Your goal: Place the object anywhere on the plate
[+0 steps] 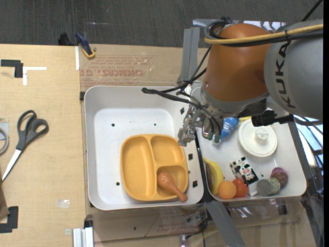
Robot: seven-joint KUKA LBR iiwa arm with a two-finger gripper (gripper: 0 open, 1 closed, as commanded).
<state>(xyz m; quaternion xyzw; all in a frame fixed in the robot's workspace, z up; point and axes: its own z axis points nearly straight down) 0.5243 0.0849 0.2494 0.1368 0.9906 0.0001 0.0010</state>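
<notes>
The gripper (198, 129) hangs over the wall between the two bins, just beyond the far right corner of the yellow plate (139, 169); whether its tips are spread or pressed together cannot be told. A drumstick (171, 184) already lies in the plate's near right compartment, so placement looks done and the next move probably calls only for a clean lift away. The left bin (103, 138) and right bin (293, 184) rest on a cardboard-covered bench (118, 68), scissors (24, 135) lying far left.
</notes>
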